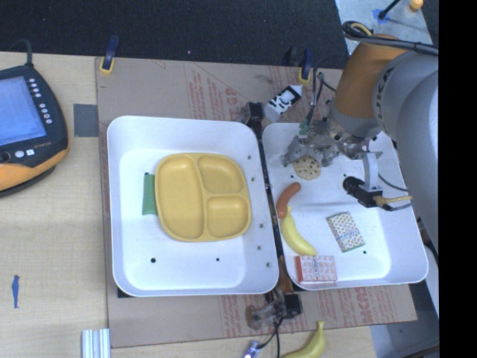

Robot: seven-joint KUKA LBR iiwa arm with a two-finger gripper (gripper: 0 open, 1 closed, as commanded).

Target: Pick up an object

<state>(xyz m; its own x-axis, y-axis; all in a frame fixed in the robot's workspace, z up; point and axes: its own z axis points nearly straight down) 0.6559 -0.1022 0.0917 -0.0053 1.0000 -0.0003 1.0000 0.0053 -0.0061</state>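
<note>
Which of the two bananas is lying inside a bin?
The banana in the right bin, just below the hot dog. The other banana lies on the cardboard at the bottom edge.

The robot arm (406, 103), a broad, rounded grey casing with a smooth finish, carries an orange band (361, 73) above its wrist. Below the band sits a darker grey metal wrist section, from which thin black cables (319, 88) loop upward. The gripper (307, 154) at its end is a compact assembly of dull grey metal parts.
</note>
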